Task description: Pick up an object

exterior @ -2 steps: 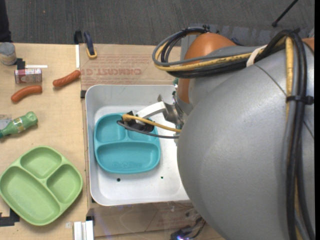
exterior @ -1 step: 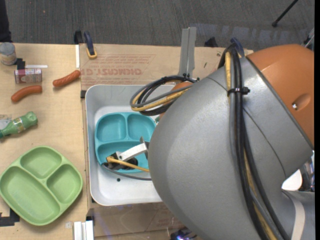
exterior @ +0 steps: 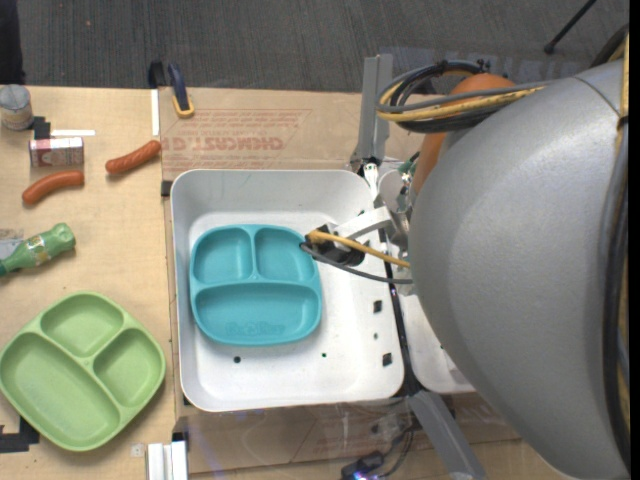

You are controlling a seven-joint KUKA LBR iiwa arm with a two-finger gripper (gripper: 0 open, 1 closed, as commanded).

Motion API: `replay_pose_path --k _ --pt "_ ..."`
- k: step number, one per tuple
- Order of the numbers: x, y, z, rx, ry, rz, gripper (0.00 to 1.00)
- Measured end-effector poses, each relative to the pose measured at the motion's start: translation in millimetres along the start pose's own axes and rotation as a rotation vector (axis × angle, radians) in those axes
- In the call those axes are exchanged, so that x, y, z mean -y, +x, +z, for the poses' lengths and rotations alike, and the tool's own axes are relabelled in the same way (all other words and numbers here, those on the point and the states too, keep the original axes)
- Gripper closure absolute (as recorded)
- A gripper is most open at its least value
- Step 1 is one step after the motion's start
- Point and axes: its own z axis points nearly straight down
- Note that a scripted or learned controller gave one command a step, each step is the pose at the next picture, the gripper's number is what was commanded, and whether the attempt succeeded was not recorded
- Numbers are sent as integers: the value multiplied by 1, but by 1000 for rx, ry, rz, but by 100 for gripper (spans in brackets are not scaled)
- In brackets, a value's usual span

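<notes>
**Clerk:** Item one, and its position?

**Keeper:** Teal divided plate (exterior: 256, 286), entered as lying flat in the white bin (exterior: 184, 268), just beside the jaws on the side away from the arm (exterior: 520, 268).

**Clerk:** State of the jaws?

**Keeper:** It could not be told, since that end was masked by the arm's own bulk. Nothing was seen held.

**Clerk:** Step in hand?

**Keeper:** Judged as approach. The jaws were placed at the plate's nearest rim, and the plate was not yet lifted.

**Clerk:** What was called for next?

**Keeper:** A rim hold, it was judged, the plate being broad and shallow. The jaws were to be set astride the raised edge, closed, then raised. Tilt or slip was noted as the risk.

**Clerk:** Other stock?

**Keeper:** Logged well apart from the jaws, beyond the bin on the surface (exterior: 110, 258): green divided plate (exterior: 82, 368), two sausages (exterior: 132, 157), green bottle (exterior: 38, 248).
</notes>
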Motion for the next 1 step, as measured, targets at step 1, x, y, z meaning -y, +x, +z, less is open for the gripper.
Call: replay_pose_path --k 1 --pt "61 -36 78 3 2 -68 100"
